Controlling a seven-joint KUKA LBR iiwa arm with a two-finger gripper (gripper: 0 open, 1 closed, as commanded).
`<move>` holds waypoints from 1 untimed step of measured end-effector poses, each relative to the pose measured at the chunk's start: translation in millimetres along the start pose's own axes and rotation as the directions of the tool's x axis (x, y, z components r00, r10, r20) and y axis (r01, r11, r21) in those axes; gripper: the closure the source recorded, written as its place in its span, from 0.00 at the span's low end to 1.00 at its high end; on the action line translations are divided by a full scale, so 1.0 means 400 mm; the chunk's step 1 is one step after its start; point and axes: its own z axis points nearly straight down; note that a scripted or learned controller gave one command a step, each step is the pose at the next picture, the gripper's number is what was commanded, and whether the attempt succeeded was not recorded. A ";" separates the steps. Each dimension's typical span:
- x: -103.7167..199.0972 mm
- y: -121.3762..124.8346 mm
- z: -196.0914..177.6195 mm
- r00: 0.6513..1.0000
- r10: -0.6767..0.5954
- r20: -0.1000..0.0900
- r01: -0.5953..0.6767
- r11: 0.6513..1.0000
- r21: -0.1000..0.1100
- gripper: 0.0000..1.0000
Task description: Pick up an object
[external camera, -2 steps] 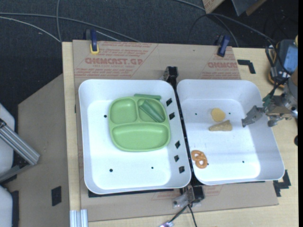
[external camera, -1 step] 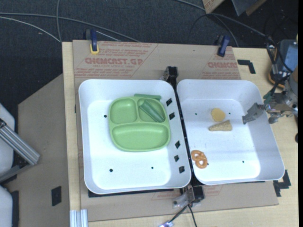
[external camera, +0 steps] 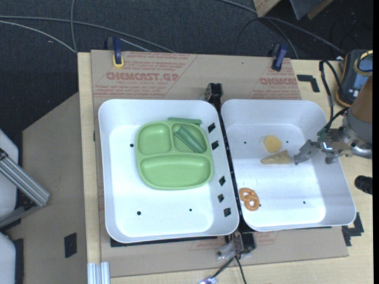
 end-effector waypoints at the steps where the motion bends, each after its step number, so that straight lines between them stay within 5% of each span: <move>1: 0.010 0.000 0.107 1.000 -0.001 -0.001 0.001 1.000 0.001 0.00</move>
